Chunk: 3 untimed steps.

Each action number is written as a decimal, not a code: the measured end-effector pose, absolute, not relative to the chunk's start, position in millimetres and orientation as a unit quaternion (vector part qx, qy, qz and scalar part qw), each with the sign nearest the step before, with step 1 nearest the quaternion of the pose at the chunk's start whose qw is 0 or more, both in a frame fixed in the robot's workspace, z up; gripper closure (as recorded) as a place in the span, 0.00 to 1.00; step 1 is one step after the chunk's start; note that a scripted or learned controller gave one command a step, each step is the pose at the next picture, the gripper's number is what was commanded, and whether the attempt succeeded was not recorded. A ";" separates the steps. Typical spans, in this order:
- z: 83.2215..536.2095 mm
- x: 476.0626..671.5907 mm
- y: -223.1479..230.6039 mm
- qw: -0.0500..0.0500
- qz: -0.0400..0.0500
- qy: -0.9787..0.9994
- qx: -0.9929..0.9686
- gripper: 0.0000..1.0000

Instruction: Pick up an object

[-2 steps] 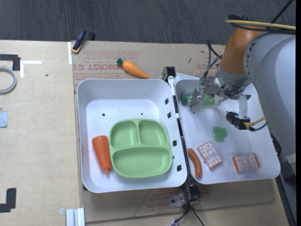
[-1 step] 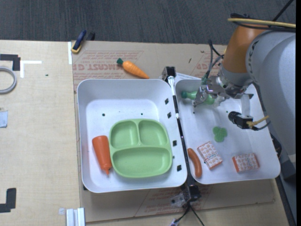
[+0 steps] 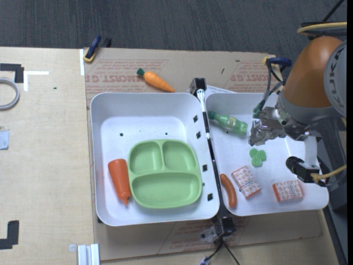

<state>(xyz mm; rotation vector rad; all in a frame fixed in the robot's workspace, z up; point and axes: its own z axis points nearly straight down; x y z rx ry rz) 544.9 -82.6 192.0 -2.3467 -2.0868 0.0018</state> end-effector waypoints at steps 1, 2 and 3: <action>192.0 544.9 -82.6 0.000 0.000 -0.665 -0.747 0.00; 192.0 481.8 -41.9 0.001 0.000 -0.712 -0.702 0.00; 192.1 523.5 -59.4 -0.001 0.000 -0.737 -0.676 0.00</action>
